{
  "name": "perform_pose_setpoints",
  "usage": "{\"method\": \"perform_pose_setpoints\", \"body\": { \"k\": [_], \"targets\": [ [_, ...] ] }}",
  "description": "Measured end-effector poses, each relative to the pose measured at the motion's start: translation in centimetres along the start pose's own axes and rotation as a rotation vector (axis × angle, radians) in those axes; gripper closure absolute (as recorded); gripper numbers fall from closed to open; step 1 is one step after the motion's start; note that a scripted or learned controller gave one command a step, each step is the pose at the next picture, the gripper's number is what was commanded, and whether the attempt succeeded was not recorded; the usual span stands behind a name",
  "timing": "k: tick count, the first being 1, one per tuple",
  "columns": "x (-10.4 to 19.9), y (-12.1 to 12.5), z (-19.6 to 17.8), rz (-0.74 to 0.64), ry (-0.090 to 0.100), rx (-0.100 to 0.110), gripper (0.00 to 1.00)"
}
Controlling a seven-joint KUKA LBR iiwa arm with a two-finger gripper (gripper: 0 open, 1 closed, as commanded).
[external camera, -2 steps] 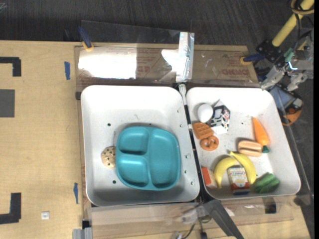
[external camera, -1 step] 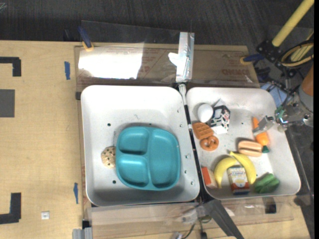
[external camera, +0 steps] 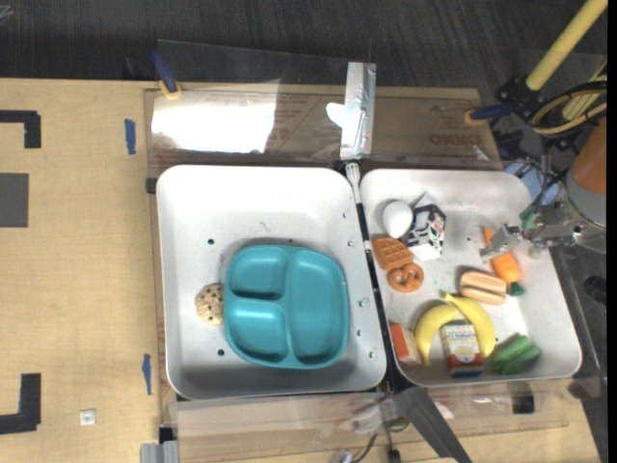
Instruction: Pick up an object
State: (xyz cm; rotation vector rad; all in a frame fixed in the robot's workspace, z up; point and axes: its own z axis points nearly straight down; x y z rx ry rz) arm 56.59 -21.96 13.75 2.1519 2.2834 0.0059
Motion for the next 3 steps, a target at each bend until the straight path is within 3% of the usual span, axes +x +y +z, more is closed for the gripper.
{"method": "perform_pose_setpoints", "body": {
  "k": [1,2,3],
  "targets": [
    [0.8,1.2,4.0,0.028,0.013,-0.001,0.00],
    [0.4,1.1,3.0,0.029,0.003,-0.002,1.00],
    [6.1,4.1,-6.9,0.089,0.000,-0.006,1.00]
  ]
}}
